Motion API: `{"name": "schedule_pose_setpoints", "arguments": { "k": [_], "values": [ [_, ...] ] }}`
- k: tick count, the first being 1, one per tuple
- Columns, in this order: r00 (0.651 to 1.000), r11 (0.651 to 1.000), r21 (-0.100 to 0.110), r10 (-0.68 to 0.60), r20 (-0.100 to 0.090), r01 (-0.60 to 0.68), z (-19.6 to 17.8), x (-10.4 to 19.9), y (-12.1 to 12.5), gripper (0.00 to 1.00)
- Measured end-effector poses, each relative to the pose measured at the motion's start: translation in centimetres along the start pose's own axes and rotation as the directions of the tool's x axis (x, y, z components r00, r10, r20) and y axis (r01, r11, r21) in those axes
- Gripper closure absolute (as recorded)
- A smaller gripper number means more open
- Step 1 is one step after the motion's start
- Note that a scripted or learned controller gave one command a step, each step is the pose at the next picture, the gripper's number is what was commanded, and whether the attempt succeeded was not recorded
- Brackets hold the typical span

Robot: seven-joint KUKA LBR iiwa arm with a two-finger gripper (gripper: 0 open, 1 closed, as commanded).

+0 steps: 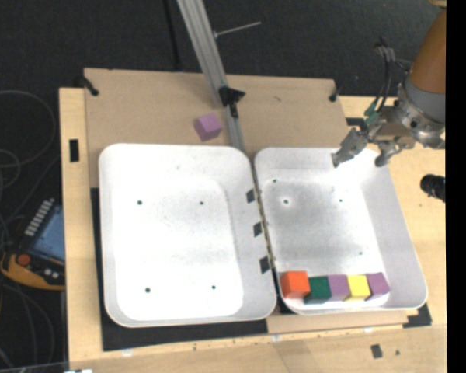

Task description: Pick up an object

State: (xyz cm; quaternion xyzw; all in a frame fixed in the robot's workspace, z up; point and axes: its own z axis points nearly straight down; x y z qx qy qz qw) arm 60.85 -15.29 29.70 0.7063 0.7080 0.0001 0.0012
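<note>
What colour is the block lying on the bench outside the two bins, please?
Purple; the block shows in the camera view.

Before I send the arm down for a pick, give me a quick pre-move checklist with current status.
1. Targets present: orange block, green block, two purple and a yellow in a row at the right bin's near edge: ok.
2. Hand above a target: not ok; it is at the bin's far edge, away from the row.
3. Hand empty: ok, nothing between its fingers.
4. Blocks spaced for a grasp: not ok, they sit side by side against the wall.
5. Stray purple cube lies on the bench outside both bins: not ok.
</note>
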Motion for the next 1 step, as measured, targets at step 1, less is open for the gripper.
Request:
{"name": "schedule_pose_setpoints", "arguments": {
  "k": [1],
  "values": [
    [1.000,1.000,0.009,0.004,-0.002,-0.004,13.28,1.28,-0.49,0.00]
  ]
}}
